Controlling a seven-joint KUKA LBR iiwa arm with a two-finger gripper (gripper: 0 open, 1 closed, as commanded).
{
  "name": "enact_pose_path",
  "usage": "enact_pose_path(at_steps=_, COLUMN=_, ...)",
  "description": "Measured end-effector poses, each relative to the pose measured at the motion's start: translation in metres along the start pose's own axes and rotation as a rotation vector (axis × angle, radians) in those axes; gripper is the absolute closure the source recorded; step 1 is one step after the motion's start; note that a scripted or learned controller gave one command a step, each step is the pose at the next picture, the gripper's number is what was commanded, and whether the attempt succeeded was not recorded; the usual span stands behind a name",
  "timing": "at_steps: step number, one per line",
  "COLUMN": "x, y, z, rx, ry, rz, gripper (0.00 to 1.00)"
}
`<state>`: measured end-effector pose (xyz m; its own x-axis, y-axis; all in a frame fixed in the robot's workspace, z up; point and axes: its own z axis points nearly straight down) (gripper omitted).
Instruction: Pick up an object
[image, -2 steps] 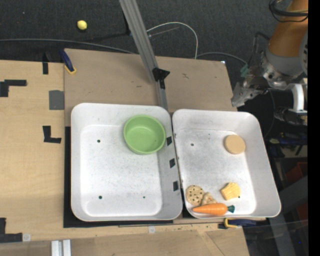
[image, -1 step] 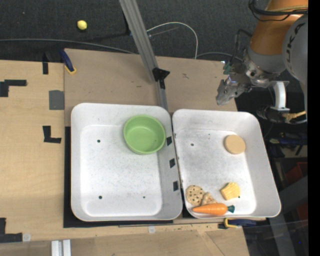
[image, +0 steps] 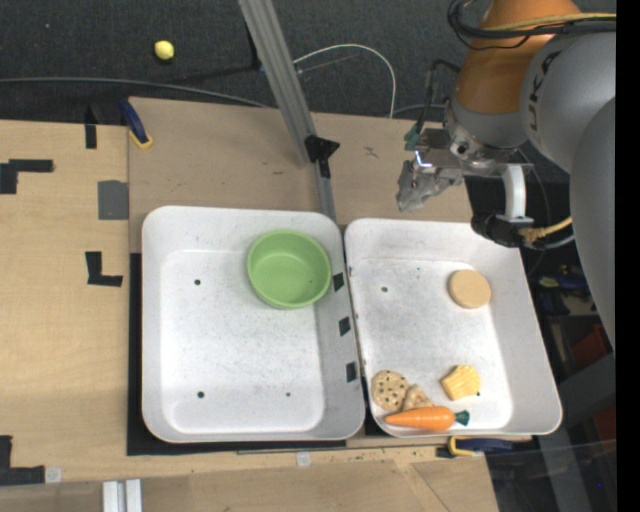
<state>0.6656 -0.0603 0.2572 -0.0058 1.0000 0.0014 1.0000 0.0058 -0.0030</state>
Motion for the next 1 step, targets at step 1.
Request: enact_pose_path(at_steps=1, x=0.0584, y=-0.01, z=0.0065, rx=0.0, ry=0.0, rz=-0.001, gripper=1.0)
